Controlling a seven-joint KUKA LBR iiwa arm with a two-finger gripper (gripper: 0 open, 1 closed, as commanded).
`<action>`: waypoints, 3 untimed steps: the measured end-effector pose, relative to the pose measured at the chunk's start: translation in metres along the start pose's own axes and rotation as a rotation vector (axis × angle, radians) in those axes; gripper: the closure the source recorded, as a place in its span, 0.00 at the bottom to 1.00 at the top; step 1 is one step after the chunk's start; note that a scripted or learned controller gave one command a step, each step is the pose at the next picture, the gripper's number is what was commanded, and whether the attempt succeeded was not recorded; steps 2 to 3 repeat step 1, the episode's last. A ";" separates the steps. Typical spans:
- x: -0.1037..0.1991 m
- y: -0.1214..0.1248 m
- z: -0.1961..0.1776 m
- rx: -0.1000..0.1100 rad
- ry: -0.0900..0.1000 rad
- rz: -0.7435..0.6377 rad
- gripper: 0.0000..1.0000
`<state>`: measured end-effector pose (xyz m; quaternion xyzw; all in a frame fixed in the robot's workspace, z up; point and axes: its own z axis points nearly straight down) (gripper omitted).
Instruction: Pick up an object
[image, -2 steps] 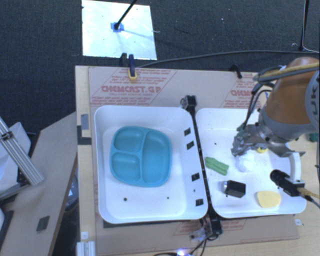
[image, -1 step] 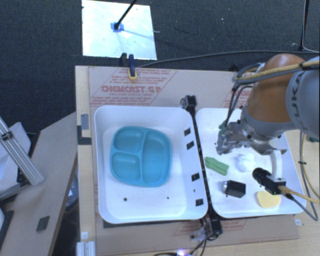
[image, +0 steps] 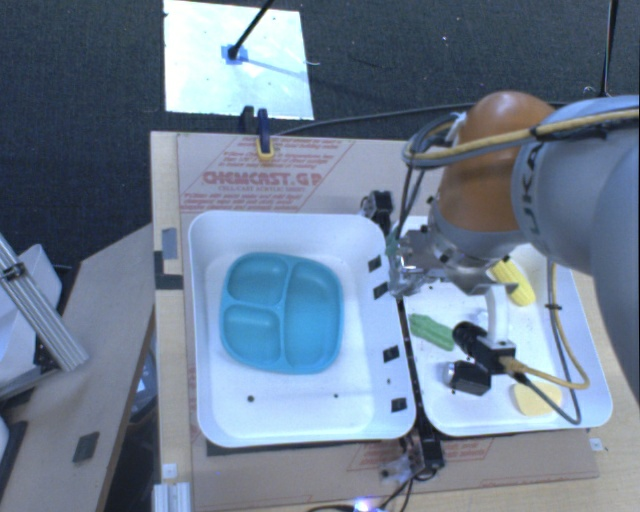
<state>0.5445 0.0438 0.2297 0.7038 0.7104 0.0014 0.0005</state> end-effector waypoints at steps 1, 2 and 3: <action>0.058 0.019 -0.004 -0.001 0.002 -0.001 1.00; 0.058 0.019 -0.004 -0.001 0.002 -0.001 1.00; 0.058 0.019 -0.004 -0.001 0.002 -0.001 1.00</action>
